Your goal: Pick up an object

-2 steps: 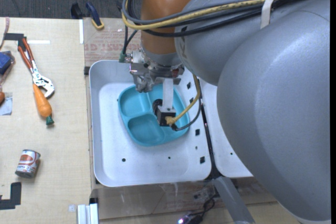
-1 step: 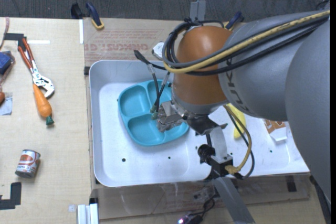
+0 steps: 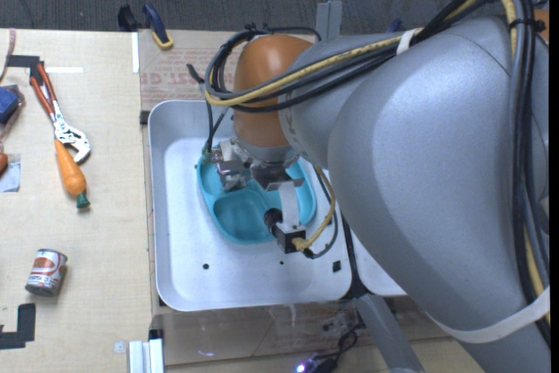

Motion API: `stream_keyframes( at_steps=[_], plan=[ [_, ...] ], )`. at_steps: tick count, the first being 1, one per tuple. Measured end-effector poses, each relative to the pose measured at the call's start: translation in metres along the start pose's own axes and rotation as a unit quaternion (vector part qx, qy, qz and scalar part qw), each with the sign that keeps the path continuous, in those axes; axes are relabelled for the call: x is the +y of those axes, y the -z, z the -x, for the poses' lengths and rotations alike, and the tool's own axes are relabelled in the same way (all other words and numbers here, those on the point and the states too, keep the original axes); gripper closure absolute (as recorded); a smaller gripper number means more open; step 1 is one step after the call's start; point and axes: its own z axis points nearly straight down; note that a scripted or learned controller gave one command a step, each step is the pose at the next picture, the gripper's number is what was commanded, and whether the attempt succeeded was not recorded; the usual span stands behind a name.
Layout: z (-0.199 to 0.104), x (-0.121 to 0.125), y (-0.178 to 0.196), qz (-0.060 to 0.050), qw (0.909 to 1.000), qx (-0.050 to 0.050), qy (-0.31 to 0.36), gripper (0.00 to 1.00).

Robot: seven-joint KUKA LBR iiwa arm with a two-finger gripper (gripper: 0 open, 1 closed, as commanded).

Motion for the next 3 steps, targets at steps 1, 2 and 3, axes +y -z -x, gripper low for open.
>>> stream_keyframes(
  at_steps=[1, 2, 3],
  plan=[
    [0.119, -0.070, 0.097, -0.004, 0.9950, -0.002, -0.099, 1.00],
    [0.014, -0.086, 0.198, -0.004, 1.0000, -0.001, -0.004, 1.00],
    [-0.023, -0.070, 0.010, -0.006, 0.9967, -0.002, -0.081, 1.00]
  ],
)
